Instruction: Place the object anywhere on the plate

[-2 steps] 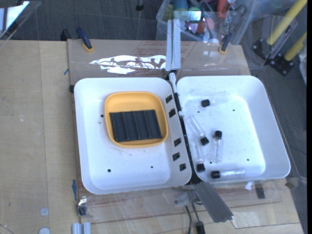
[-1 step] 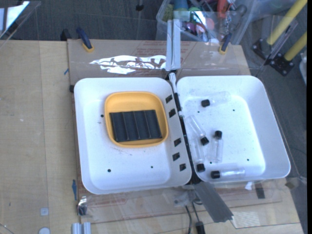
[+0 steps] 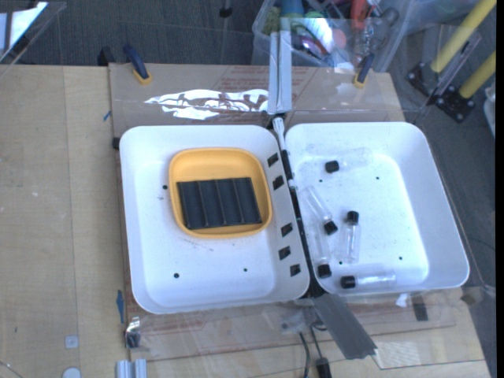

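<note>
On the bench, two white bins are sitting side by side. The left bin is holding a yellow plate with a dark ribbed block lying on it. Clear vials are lying in the right bin. Judging by this, placement is looking complete; the gripper's state cannot be told.

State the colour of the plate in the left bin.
The plate is yellow-orange, with a dark ribbed block lying on it; the camera view shows this.
</note>
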You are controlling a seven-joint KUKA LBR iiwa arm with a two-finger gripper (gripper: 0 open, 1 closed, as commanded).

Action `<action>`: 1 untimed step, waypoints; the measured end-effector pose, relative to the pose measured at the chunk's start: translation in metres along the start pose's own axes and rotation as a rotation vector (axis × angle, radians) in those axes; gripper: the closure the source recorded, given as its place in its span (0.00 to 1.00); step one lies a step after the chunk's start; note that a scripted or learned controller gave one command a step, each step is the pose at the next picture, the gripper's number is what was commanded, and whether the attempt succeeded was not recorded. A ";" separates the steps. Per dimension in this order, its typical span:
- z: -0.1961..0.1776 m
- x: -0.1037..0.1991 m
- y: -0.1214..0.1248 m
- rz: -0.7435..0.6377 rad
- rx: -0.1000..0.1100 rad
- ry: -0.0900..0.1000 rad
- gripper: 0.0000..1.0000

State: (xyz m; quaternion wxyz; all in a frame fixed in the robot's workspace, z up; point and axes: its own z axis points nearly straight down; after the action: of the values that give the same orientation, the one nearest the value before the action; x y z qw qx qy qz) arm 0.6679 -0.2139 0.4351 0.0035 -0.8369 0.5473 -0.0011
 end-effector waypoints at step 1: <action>0.000 -0.005 -0.002 -0.296 0.000 0.002 1.00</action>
State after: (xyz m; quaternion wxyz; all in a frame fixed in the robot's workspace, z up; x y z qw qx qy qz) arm 0.6681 -0.2085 0.4354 0.0026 -0.9085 0.4178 -0.0023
